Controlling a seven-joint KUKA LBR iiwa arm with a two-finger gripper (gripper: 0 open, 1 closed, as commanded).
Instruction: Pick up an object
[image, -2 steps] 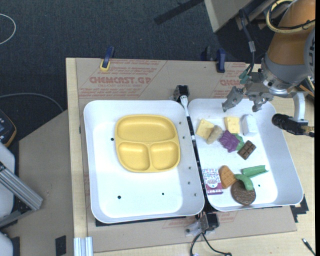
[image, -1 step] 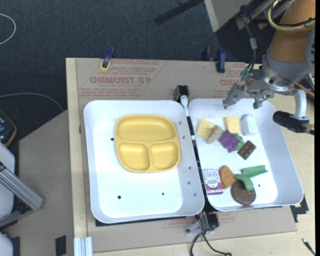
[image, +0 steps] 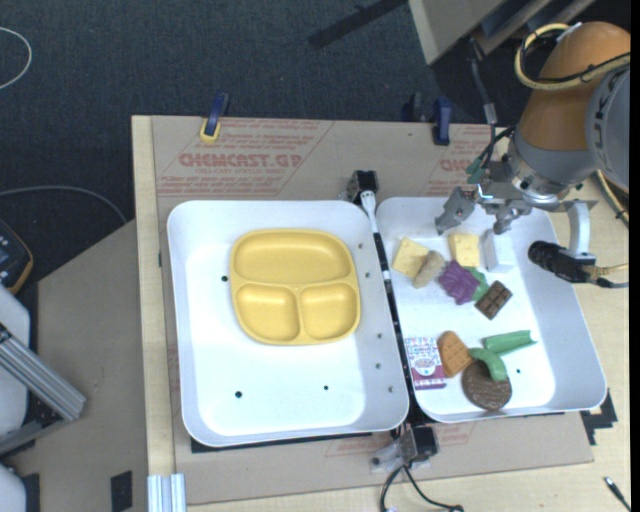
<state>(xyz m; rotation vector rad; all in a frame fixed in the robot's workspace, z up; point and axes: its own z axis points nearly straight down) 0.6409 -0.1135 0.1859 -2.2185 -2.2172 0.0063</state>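
Camera view: gripper (image: 478, 212) hovering upper right, fingers spread, gripping nothing. You're looking at yellow block (image: 465, 249) just below — light, stiff; pinching flat sides should work.

Yellow tray (image: 295, 285), purple grapes (image: 460, 282)

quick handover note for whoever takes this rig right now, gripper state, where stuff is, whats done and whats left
Gripper: open, holding nothing, hovering over the far end of the right bin, just above the yellow block.
Right bin also holds: cheese wedge, purple piece, chocolate bar, green piece, cookie, small carton.
Left bin: yellow divided plate.
Done: nothing picked yet.
Left: descend, close on one object, lift.
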